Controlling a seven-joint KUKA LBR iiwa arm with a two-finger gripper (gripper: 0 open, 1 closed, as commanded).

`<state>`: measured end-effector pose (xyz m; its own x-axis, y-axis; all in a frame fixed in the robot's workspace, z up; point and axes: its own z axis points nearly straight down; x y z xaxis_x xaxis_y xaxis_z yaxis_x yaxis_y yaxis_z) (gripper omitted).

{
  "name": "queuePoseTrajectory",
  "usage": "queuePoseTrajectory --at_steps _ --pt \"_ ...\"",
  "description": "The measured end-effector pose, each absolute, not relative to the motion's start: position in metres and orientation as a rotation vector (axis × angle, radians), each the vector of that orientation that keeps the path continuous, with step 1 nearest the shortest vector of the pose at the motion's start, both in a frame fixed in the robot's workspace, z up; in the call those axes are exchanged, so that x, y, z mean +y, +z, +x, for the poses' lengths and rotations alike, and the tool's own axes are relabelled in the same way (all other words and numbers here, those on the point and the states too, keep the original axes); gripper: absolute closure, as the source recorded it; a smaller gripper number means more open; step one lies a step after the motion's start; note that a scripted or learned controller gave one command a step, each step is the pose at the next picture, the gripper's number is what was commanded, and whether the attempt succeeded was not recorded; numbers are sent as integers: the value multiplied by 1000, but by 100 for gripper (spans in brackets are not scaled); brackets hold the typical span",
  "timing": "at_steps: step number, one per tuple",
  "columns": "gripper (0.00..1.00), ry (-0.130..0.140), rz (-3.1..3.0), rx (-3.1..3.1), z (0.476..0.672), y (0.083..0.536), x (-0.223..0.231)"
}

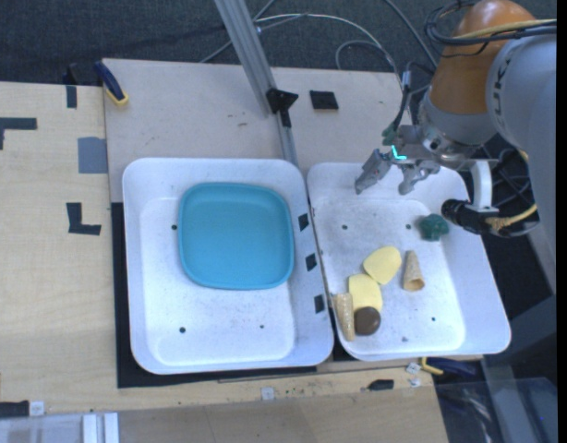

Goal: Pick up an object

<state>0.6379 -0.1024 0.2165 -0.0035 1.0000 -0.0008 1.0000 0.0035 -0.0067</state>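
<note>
Objects to pick from all lie in the right bin [477, 330], grouped in its near half: a pale yellow piece [382, 264], a yellow block [364, 293] just below it, a dark brown round piece [367, 320] touching that block's near end, a corn-like stick [343, 315] at their left, a small cone [412, 270] to the right, and a teal-green lump [433, 227] apart from them, nearer the right wall.

The gripper [391, 177] hangs over the far part of that bin, well apart from the cluster, with bare white floor beneath it. Its two fingers are spread wide and nothing sits between them; it touches no object as far as the view shows.

The risks, as I judge them: a straight descent from here would close on bare floor and come up with nothing. If it shifts toward the cluster, the yellow pieces, the brown piece and the stick sit so close together that a finger could land on top of one, or push a neighbour aside, instead of straddling a single item. The flat pale piece looks low and may slip out of a pinch. The teal-green lump stands alone and seems the easier target, though it is close to the wall.

Outward, the left bin [140, 247] holds a blue plate [235, 235], far from the gripper.
</note>
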Motion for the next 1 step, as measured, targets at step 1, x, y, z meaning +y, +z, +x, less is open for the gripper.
queuePoseTrajectory --at_steps 1 --pt "0 8 -2215 -2222 638 216 -102"
